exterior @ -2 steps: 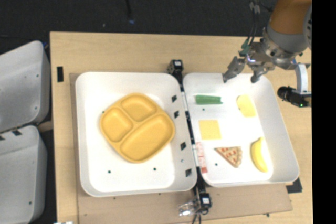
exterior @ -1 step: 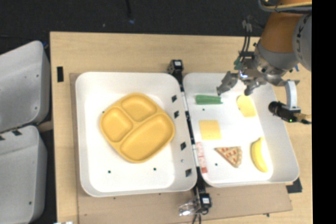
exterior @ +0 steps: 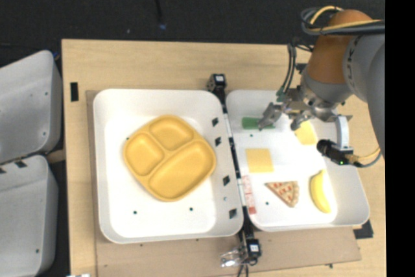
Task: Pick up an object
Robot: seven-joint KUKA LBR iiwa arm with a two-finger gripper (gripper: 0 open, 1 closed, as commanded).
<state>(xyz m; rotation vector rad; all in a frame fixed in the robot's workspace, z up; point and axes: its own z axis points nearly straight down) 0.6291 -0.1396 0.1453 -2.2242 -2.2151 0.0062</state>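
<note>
Gripper [exterior: 283, 115] hangs spread over the right bin [exterior: 350, 212], between a green block [exterior: 250, 121] and a yellow chunk [exterior: 306, 133] (cheese square [exterior: 260, 160], pizza slice [exterior: 284, 192], banana [exterior: 319, 192] nearby).

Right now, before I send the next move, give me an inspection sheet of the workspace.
Surface: wooden bench bearing a left bin and a right bin, both white.
Job's things: in the right bin, green piece, yellow chunk, yellow square, pizza slice, banana.
Clutter: yellow divided plate in the left bin.
Grippers: gripper low over the right bin's far end, between green piece and yellow chunk; nothing seen held.
Cables: yellow and black leads looped on the arm.
Surroundings: dark floor, grey-white panels at left.
</note>
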